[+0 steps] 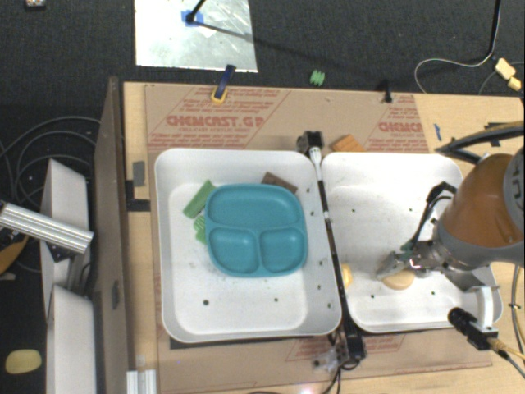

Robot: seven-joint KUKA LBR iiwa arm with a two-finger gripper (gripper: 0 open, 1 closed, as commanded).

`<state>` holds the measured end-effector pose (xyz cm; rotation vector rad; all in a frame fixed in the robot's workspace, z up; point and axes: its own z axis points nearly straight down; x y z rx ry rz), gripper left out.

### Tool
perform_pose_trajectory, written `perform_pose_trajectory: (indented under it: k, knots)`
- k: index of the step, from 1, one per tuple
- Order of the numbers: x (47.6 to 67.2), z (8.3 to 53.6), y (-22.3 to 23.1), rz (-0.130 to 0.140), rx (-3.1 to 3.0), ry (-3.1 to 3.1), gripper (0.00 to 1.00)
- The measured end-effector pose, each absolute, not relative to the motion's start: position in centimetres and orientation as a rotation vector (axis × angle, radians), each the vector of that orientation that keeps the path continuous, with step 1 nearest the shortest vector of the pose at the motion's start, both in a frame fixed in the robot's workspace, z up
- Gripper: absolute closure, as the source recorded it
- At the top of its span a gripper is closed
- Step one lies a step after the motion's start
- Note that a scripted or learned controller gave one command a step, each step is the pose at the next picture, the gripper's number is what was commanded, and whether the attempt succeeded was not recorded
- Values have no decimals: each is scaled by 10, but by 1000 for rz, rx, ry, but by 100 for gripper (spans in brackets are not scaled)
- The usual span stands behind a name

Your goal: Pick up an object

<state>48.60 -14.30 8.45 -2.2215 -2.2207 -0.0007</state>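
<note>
My gripper (pixel 399 267) hangs low in the right bin (pixel 385 179), near its front. A small tan rounded object (pixel 399 281) lies right under the fingertips, touching or nearly touching them. Whether it sits between the fingers cannot be made out. A small yellow object (pixel 345 277) rests at the right bin's left wall. In the left bin (pixel 176 220) a blue divided plate (pixel 253 229) lies over a green piece (pixel 198 200) and a brown piece (pixel 280 180).
The grey arm with its orange band (pixel 490 212) covers the right bin's right side. A black clamp strip (pixel 325 220) runs along the wall between the bins. An orange block (pixel 348 144) sits on the cardboard behind the bins.
</note>
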Motion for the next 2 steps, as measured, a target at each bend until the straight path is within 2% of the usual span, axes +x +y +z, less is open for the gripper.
perform_pose_trajectory:
  k: [1,2]
  knots:
    - [488,95,-143,-4,-2221,-2224,100]
    - [524,190,-1,-20,-2202,-2247,100]
